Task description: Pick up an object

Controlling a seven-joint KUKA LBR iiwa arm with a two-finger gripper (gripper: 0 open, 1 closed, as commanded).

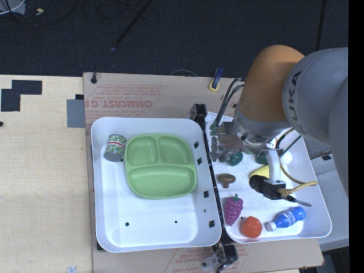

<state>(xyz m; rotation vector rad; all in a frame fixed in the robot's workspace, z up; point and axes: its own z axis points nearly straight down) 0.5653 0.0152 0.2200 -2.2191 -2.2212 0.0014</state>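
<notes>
My gripper [223, 151] is down in the upper left corner of the right bin [319, 223], under the grey and orange arm. A small teal object [235, 158] lies right beside it, touching or nearly so; I cannot tell whether it is gripped. Just below sits a brown mushroom-shaped piece [226, 180]. Farther toward the front lie a purple bunch of grapes [232, 208], a red-orange ball [251, 227] and a blue bottle with a white cap [287, 217].
The left bin [108, 232] bears a green divided plate [161, 166] and a small green-labelled can [115, 147] at its upper left. The bins' shared wall [209, 175] runs just left of the gripper. The arm's bulk covers the right bin's back part.
</notes>
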